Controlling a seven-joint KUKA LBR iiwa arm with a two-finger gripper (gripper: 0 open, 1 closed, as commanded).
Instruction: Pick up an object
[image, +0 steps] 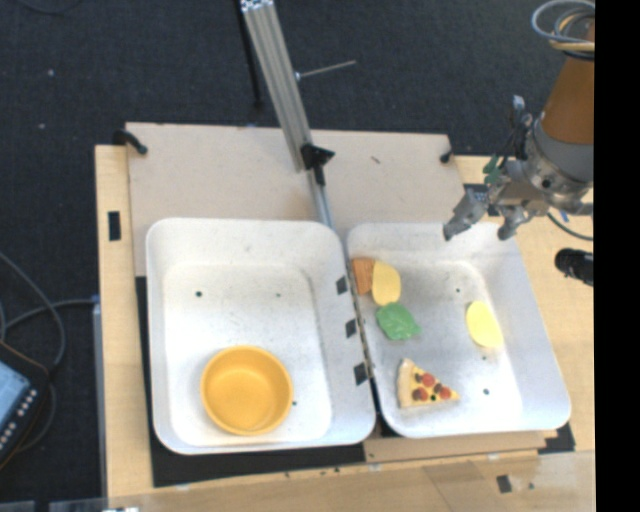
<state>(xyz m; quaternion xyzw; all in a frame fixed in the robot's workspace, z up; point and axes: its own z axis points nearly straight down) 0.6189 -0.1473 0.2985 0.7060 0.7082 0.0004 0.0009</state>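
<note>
My gripper (486, 222) hangs over the far rim of the right bin (530, 300), its two fingers spread open with nothing between them. Below it in that bin lie a yellow oval piece (484, 324) near the right side, a green leafy piece (397, 321) in the middle, a yellow piece (386, 283) against a brown one (362, 274) at the left wall, and a pizza slice (424, 385) near the front.
A yellow bowl (246, 389) stands in the front of the left bin (200, 260). A slanted metal pole (285, 95) rises from behind the bins' shared edge. Black clips sit along the divider between the bins.
</note>
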